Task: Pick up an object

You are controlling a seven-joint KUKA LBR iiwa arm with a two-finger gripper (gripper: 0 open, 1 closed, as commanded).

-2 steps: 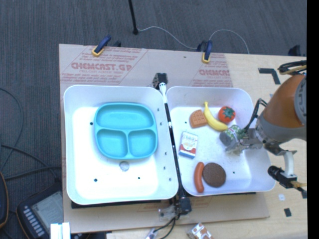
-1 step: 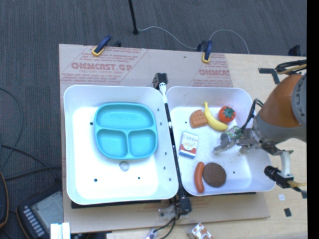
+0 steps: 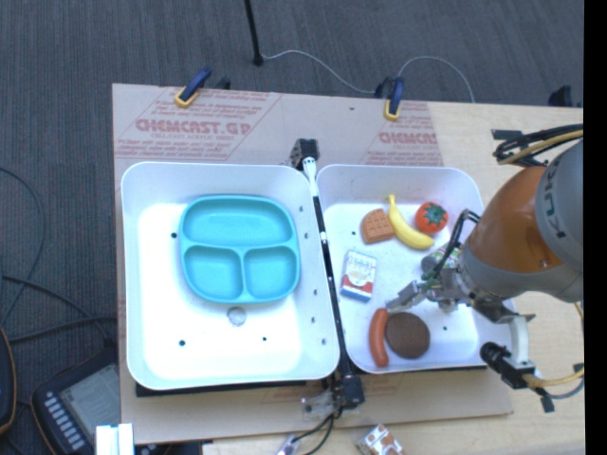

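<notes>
My gripper (image 3: 424, 289) hangs over the right bin (image 3: 455, 180), just above and to the right of a round brown patty (image 3: 408, 336). A red sausage (image 3: 379, 337) lies to the left of the patty. A small red and white carton (image 3: 358, 275) sits left of the gripper. Toward the back of the bin lie a waffle piece (image 3: 377, 226), a yellow banana (image 3: 409, 227) and a red tomato (image 3: 431, 217). I see nothing held by the gripper.
The left bin (image 3: 142, 254) holds a blue three-compartment tray (image 3: 240, 249). The grey and orange arm (image 3: 522, 235) covers the right bin's right side. Cables and clamps (image 3: 393, 98) sit along the bench's back edge.
</notes>
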